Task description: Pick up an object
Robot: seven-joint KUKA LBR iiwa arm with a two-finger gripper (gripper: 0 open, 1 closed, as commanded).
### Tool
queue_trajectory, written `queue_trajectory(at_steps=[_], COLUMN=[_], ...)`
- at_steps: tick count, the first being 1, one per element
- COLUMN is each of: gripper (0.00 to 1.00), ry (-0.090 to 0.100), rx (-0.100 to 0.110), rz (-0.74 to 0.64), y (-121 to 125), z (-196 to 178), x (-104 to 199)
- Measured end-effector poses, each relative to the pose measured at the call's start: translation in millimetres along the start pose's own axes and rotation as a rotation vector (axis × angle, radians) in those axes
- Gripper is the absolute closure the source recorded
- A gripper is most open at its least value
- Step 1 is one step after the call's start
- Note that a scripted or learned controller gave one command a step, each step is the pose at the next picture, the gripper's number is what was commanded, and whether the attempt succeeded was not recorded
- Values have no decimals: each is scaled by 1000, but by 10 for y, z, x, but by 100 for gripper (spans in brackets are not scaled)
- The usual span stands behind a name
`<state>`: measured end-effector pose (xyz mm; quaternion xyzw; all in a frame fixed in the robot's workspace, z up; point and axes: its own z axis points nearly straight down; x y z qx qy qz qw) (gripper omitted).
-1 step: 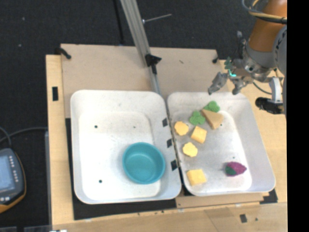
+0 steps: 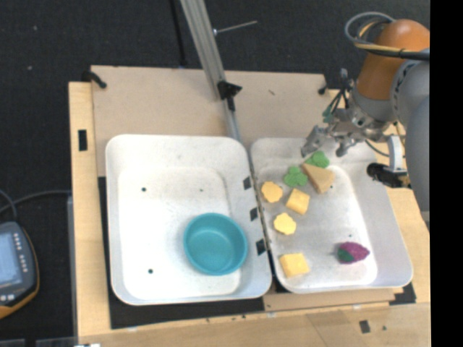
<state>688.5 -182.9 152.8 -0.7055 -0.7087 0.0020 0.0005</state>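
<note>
The claw (image 2: 323,144) hangs over the far end of the right bin (image 2: 383,230), just above a green piece (image 2: 295,176) and a tan wedge (image 2: 319,177); its finger state cannot be told. A teal bowl (image 2: 214,243) sits in the left bin (image 2: 145,194).

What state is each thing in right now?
Blue bowl: upright, in the left bin.
Yellow blocks: loose in the right bin.
Green piece: touching the tan wedge.
Purple piece: lying alone.
Gripper: above the right bin's far edge.
</note>
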Motion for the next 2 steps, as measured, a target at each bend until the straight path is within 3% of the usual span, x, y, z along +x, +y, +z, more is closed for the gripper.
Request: queue_trajectory(at_steps=[1, 2], gripper=[0, 100], ry=[0, -5], rx=[3, -3], rz=[0, -3], y=[-10, 3], z=[515, 375], x=[-15, -29])
